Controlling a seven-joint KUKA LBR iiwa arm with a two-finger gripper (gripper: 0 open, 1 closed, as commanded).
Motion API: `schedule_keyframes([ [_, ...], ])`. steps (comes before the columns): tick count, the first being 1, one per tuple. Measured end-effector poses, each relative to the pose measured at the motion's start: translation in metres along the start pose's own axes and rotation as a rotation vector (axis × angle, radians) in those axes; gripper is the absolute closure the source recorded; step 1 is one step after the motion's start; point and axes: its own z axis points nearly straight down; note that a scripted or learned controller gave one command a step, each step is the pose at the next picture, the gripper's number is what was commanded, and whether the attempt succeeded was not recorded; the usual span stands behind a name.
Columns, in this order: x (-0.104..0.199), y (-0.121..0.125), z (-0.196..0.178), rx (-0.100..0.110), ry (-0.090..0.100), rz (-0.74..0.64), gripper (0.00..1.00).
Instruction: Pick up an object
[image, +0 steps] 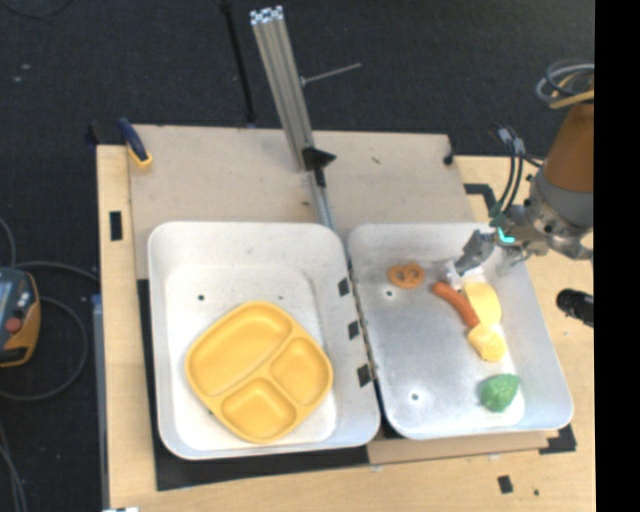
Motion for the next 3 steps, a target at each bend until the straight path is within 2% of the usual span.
schedule_keyframes([
  [1,0.000,0.001,-0.002,-0.003,-0.002,-0.001,0.00],
  [2,0.001,0.008,0.043,0.000,-0.002,-0.002,0.00],
  [3,-0.005,0.003,0.103,0.000,-0.002,0.000,0.00],
])
